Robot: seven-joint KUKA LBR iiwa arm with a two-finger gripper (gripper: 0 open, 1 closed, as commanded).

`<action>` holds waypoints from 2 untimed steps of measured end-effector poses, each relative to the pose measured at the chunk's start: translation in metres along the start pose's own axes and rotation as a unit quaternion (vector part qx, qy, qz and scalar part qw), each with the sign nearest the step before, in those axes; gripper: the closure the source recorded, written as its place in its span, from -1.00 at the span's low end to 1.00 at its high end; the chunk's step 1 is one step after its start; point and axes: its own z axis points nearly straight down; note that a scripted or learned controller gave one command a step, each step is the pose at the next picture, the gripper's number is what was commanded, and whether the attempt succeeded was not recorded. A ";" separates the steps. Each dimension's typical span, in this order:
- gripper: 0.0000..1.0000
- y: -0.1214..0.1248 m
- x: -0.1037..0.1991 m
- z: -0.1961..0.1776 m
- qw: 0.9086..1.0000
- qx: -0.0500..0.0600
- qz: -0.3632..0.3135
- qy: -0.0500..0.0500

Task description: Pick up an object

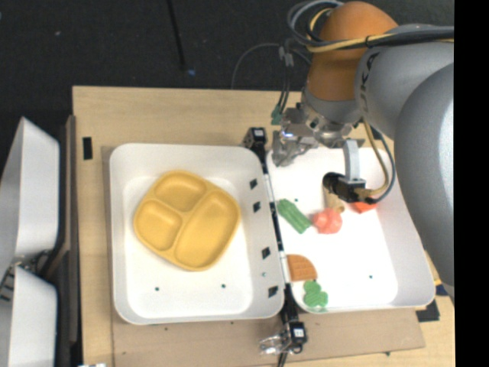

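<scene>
Green block [293, 215] slanting, perhaps down-right, near divider.

The arm [412, 90] covers the right bin's [359, 289] far right corner. The gripper [294, 145] fingers are too small to resolve. The desk [153, 113] is cut off at the bottom edge.

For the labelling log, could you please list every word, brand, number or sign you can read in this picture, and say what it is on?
None: no readable text, number or brand mark shows.
The yellow divided plate, the left bin, the right bin, the green block, the pink piece and the arm's orange band all show plain surfaces.
</scene>
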 end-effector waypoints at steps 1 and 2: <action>1.00 -0.011 0.054 0.005 1.000 0.000 0.000 0.000; 1.00 -0.027 0.096 0.000 1.000 0.000 0.000 0.000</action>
